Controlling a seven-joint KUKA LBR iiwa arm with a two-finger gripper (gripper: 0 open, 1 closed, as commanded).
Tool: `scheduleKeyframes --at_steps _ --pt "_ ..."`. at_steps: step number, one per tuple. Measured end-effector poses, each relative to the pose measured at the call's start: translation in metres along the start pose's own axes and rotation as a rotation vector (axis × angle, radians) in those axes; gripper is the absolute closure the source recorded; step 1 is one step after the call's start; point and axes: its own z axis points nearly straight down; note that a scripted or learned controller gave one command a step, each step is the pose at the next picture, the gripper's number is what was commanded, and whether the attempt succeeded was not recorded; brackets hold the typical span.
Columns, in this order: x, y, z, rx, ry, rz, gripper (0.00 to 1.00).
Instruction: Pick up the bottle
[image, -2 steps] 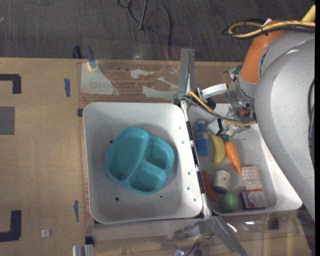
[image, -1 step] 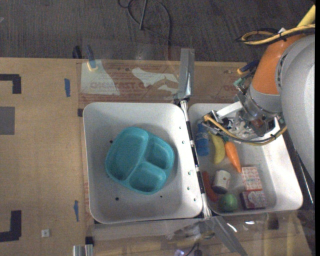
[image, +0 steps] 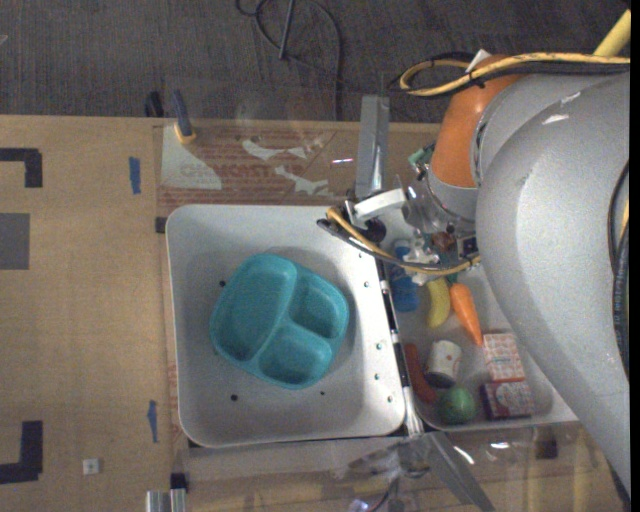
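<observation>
A blue bottle lies at the left wall of the right bin, near the bin's far end. Its upper part is hidden under the wrist. My gripper hangs directly over that end of the bottle, below the orange band, with yellow cables looped around it. Whether it touches the bottle cannot be seen.
A yellow banana and an orange carrot lie right of the bottle. A white cup, a red stick-shaped item, a green ball and two small cartons sit nearer. The left bin holds a teal divided plate.
</observation>
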Motion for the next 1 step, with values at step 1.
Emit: scheduleKeyframes --at_steps 1 --pt "0.0217 -0.0923 -0.0810 -0.001 0.002 -0.162 1.00"
